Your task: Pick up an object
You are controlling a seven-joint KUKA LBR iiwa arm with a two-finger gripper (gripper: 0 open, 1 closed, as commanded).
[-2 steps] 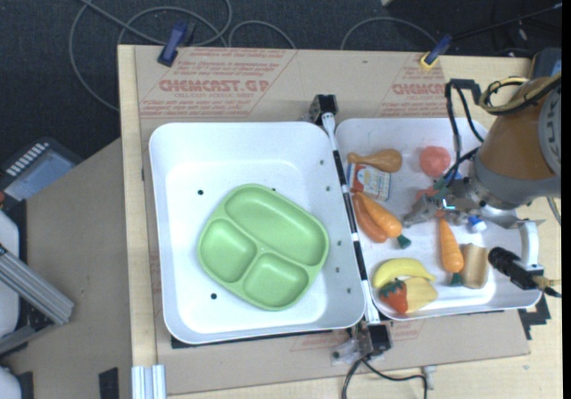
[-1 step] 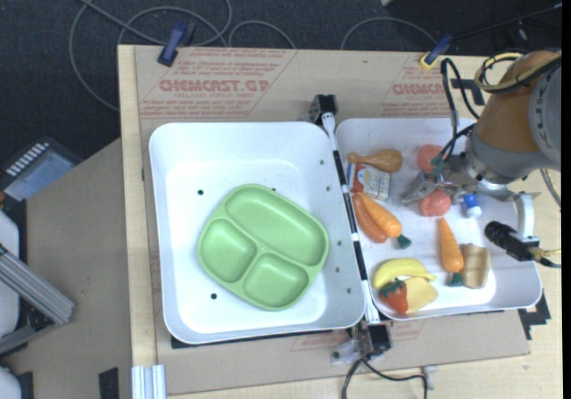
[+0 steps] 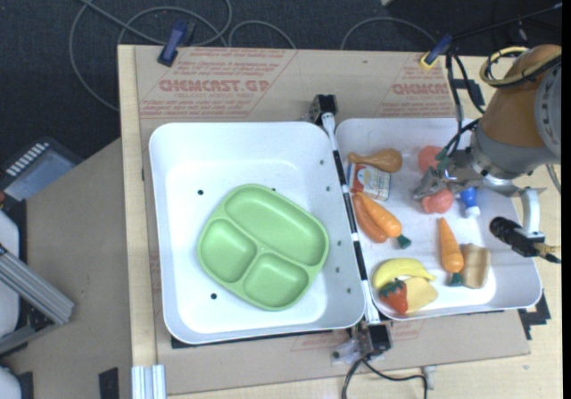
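Note:
My gripper (image 3: 435, 183) is low in the upper middle of the right bin (image 3: 508, 295), reached in from the right under the orange-banded wrist (image 3: 517, 112). It sits directly over a pinkish-red round toy (image 3: 437, 203) and touches or nearly touches it. A second red round toy (image 3: 429, 157) lies just behind the gripper. A small blue piece (image 3: 469, 202) is right beside it. Whether anything is gripped cannot be made out.
The right bin also holds a drumstick (image 3: 377, 159), a small packet (image 3: 374, 182), two carrots (image 3: 376, 218) (image 3: 449, 246), a banana (image 3: 402, 271) with a red fruit (image 3: 393, 297), and a brown piece (image 3: 475, 265). A green divided plate (image 3: 262, 246) lies in the left bin (image 3: 178, 165).

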